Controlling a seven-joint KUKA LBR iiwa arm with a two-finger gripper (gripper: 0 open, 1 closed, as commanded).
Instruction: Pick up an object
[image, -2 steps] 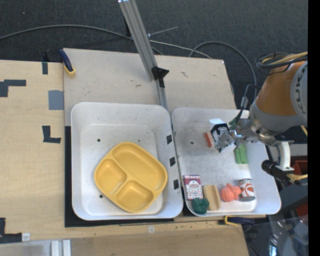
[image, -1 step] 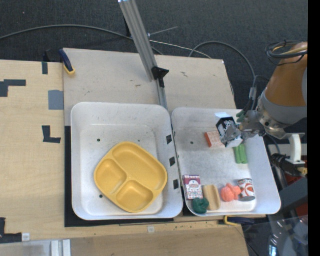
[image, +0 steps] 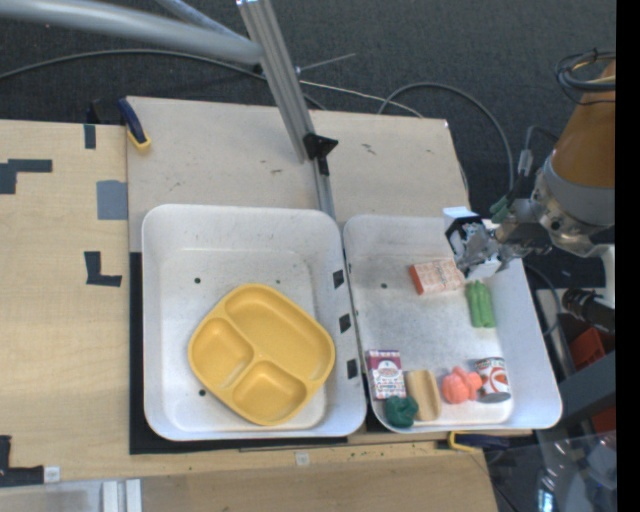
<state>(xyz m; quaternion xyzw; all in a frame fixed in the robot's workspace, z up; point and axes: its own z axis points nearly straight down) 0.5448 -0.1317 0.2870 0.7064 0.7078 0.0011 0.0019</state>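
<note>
The gripper hangs over the upper right corner of the right bin, just beside a small pink box and above a green stick. Nothing sits between its parts that can be made out, and how it is set — wide or narrow — I cannot tell from this slanted view.

Anything in this bin would serve as the object to pick. The pink box is nearest and lies well apart from the cluster along the bottom edge: a dark red packet, a tan block, a green lump, a pink-orange toy and a small can. The yellow tray lies alone in the left bin.

The sensible move, I judge, is to go for the pink box — it is close and has bare floor to its left and below. Centre over it before descending, close across its short side, and keep clear of the green stick and the bin wall. The crowded bottom row looks a poorer choice, since neighbours touch there.
</note>
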